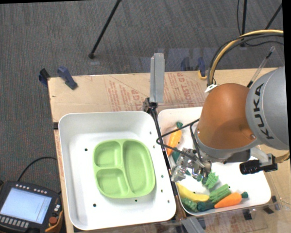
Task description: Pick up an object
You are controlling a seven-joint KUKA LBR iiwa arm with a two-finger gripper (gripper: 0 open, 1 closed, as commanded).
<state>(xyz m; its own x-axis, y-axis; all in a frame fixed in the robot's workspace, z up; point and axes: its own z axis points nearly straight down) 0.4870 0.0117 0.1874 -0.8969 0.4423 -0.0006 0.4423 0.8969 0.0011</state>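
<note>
Two white bins seen side by side. Green divided plate (124,168) sits in left bin (71,142). Right bin (259,193) packed with toy veg: orange carrot (231,199), yellow banana (192,192), another carrot (173,140). Gripper (189,167) lowered over right bin's left side, grip state can't be told.

Hidden under the grey and orange arm (233,118): much of the right shallow white bin (258,180). Blurred: the metal pincer (189,168), finger state unreadable. Cut off at the left edge: the black handheld screen pendant (25,210).
</note>
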